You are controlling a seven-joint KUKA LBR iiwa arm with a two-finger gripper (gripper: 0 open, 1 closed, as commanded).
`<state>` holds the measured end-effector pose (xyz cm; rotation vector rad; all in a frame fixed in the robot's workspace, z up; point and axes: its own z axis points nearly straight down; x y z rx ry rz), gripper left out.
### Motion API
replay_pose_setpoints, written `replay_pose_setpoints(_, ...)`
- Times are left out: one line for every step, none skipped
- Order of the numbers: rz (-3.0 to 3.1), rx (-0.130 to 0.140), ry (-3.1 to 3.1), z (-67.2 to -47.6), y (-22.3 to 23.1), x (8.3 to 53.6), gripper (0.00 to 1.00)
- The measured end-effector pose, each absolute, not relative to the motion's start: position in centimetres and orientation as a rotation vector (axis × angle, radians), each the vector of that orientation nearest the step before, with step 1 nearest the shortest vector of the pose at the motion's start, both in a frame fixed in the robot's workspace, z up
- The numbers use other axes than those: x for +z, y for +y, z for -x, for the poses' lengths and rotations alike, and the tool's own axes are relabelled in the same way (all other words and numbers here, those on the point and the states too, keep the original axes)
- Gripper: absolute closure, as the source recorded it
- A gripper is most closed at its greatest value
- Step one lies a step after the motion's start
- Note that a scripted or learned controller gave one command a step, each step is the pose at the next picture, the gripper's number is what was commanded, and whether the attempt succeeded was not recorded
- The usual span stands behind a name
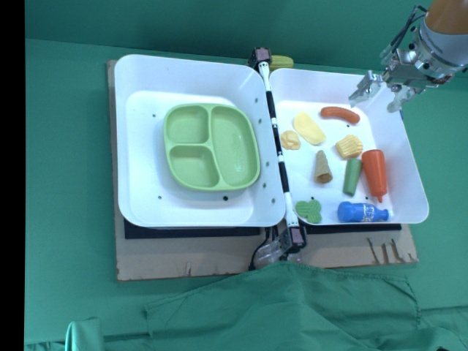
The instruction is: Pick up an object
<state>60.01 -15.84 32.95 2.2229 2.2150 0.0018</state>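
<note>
The claw (380,93), fingers spread and gripping nothing, is hovering above the far right corner of the right-hand shallow white plastic bin (414,189), so the approach step is judged in hand. The next move is calling for a descent over the nearby red toy sausage (340,114).

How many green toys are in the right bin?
2: a cucumber standing beside the orange bottle, and a broccoli-like piece at the bin's near-left corner. None looks hidden.

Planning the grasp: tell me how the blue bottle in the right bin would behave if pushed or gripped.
The blue bottle lies on its side, so it would probably roll. Its glossy rounded body may slip between fingers. It looks like a light toy.
</note>
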Motion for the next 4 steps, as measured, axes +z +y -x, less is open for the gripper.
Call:
replay_pose_setpoints(-2.221, -0.003, 2.215, -65.4, -18.4, 25.9, 0.0)
replay_pose_setpoints(-2.217, 0.006, 2.21, -60.6, -18.8, 19.3, 0.0)
replay_pose_setpoints(-2.211, 0.014, 2.203, -57.3, -18.8, 18.7, 0.0)
replay_pose_setpoints(-2.209, 0.019, 2.195, -57.5, -19.0, 20.0, 1.0)
